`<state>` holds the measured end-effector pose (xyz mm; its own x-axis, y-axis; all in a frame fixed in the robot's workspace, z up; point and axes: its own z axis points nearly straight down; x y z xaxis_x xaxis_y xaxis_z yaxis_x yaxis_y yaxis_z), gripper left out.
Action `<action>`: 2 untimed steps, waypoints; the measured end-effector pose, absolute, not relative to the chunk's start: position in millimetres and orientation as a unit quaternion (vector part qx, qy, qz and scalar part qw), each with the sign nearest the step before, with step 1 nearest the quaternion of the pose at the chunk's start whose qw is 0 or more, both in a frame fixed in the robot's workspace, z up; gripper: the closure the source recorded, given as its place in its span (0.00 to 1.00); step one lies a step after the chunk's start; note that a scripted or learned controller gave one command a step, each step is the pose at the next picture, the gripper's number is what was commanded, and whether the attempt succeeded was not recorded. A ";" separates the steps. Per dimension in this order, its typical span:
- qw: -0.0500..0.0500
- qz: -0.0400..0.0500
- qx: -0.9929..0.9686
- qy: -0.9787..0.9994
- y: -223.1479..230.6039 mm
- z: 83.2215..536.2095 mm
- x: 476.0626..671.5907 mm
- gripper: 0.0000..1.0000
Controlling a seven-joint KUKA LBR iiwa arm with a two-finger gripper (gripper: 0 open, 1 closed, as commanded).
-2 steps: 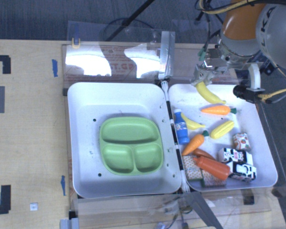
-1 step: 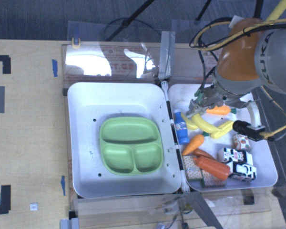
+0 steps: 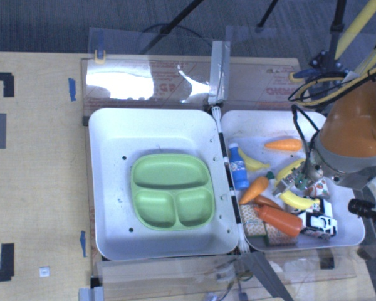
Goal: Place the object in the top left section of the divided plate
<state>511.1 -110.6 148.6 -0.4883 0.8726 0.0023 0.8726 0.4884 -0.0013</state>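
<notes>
1. Two bins sit side by side on the surface point(image 3: 37, 168); taking the green divided plate point(image 3: 173, 190) as the landmark, it lies in the left bin point(image 3: 106, 187), and every loose object lies in the right bin point(image 3: 348, 231), to the plate's right.
2. The step in hand looks like the pick: the plate's sections carry nothing, so no object has been delivered.
3. The pincer point(image 3: 299, 179) hangs low over the clutter well to the right of the plate, just above a yellow banana point(image 3: 299, 200) and beside an orange carrot point(image 3: 255, 190). Which object it is after cannot be told.
4. Whether the pincer is open or closed is not visible; nothing shows clearly gripped in it.
5. The arm point(image 3: 351, 133) reaches in from the far side of the right bin, its orange band above the wrist, pointing steeply down.
6. The next move calls for a secure grip, a clean lift, then travel across the bin divider to the plate's top left section point(image 3: 169, 169).
</notes>
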 end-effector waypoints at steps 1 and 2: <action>-0.016 -0.004 -0.379 -0.925 -112.2 99.7 490.5 1.00; -0.006 -0.004 -0.517 -0.856 -152.2 111.3 484.3 1.00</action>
<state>484.3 -152.2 111.3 -0.4646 0.8855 -0.0065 0.8854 0.4646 0.0135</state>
